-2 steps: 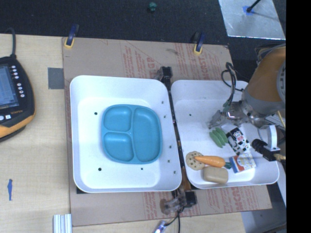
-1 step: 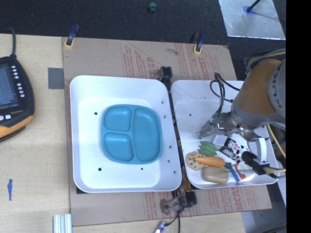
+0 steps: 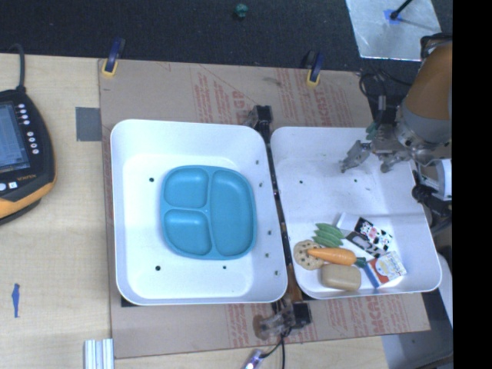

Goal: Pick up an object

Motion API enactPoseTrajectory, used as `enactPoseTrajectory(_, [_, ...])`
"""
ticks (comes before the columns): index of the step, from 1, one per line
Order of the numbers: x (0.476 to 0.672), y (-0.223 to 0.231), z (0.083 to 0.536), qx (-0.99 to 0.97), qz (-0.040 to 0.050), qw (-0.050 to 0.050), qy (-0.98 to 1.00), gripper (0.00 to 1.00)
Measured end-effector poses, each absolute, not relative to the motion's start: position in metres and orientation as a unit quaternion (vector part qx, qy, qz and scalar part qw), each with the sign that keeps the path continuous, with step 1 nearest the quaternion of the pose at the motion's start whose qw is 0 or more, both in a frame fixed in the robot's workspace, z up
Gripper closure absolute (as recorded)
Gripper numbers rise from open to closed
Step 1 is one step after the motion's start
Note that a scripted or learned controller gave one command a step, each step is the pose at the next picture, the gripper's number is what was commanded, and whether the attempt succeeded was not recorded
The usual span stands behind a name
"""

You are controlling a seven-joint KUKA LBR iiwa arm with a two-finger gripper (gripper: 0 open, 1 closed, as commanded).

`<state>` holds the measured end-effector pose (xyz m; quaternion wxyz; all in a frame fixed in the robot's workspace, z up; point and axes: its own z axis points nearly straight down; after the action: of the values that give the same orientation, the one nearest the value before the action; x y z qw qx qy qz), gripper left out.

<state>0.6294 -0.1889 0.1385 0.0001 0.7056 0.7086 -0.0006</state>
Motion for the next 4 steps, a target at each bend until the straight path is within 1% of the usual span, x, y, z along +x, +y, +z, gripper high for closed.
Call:
enactPoseTrajectory(1, [0.519,-0.202,0.155,0.706,-0.0014,-0.001,0.708,0.0])
enactPoseTrajectory(2, [0.58,-0.096,0.091,0.704,-0.0015,-0.001,0.71,0.0])
enactPoseTrajectory(3, [0.479,-0.172,0.1,0.707,-0.0012,0.0,0.708,0.0])
enactPoseTrajectory(4, [0.546,-0.144,0.092,0.705,-0.0013,-0.001,0.709,0.0])
